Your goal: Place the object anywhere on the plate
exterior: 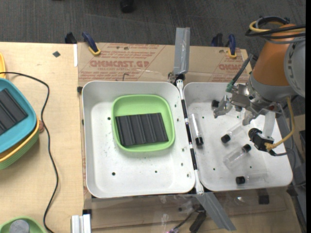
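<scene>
The green plate [143, 123] sits in the left bin [97, 174], with a dark ridged insert [142, 129] lying on it. Several clear tubes with black caps lie in the right bin [272, 176]: a long one [194, 126] by the left wall, one [236, 154] near the middle, and a faint one [238, 130] under the arm. My gripper [232, 113] hangs over the upper middle of the right bin. It is open, and I see nothing held between its fingers.
Loose black caps [225, 138] [240, 180] lie on the right bin's floor. A yellow cable [286, 137] and a black fitting [256, 137] hang from the wrist over the bin. Stacked teal and yellow trays [17, 125] sit at the far left, behind a black cord [48, 144].
</scene>
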`<state>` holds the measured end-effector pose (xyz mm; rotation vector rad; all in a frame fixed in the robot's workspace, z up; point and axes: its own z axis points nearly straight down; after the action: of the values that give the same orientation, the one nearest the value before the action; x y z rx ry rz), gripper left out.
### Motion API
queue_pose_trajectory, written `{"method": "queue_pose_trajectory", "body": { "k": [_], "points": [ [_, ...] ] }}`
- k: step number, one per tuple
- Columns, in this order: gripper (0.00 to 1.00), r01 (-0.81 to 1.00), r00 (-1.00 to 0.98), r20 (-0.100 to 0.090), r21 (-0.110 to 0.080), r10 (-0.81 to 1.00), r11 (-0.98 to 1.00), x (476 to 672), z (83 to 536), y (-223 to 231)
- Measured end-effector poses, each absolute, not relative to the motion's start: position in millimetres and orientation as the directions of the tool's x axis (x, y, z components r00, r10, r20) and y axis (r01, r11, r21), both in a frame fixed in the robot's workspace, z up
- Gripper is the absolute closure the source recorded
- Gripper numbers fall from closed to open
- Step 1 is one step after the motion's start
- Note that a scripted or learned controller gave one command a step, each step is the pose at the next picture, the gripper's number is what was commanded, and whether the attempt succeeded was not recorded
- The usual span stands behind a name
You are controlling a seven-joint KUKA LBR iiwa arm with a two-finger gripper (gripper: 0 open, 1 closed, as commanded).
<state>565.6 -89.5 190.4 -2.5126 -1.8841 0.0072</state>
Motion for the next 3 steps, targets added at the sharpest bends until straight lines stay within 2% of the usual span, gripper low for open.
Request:
{"method": "queue_pose_trajectory", "body": {
  "k": [1, 2, 3],
  "points": [
    [0.00, 0.875, 0.484, -0.004, -0.002, 0.875, -0.484, 533.4, 247, -102],
    [0.00, 0.758, 0.652, -0.004, -0.002, 0.758, -0.652, 512.2, 266, -92],
    [0.00, 0.600, 0.800, -0.006, -0.002, 0.600, -0.800, 507.0, 283, -146]
  ]
}}
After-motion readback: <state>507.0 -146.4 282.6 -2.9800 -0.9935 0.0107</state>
